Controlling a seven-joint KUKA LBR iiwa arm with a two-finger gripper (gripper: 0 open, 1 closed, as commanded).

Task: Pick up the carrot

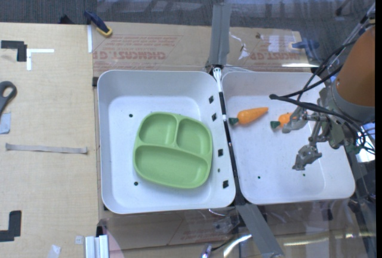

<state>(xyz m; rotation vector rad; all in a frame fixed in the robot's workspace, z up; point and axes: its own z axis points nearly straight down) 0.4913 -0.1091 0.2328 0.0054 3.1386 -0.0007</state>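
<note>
Two white bins sit side by side, ctr frame, w/ the cardboard-covered bench [149, 48] under them. The left bin [110, 149] holds one thing: a green divided plate [173, 150], lying flat near its middle, three compartments w/ nothing in them. It's well away from the job and I don't expect it to matter.

The right bin [262, 188] is where the work is. The carrot [252, 114] lies flat on the bin floor in its upper-left part, near the divider between the bins. Its green stub points left and the orange body tilts up slightly toward the right. It's out in the open w/ nothing touching it.

Just right of it is a second orange piece [282, 120] w/ a bit of green at its left end, partly hidden by the tool, so I can't say for sure what it is.

The gripper [300, 140] hangs over the right-ctr of that bin, and the arm [361, 71] comes in from the right edge w/ cables looping across. The fingers look spread. One tip [291, 124] sits right at the second orange piece and the other is lower in frame. I see nothing pinched btwn them.

My read is that it's posed for a descent but is off to the right of the clear carrot, so it needs to shift left before closing.
</note>
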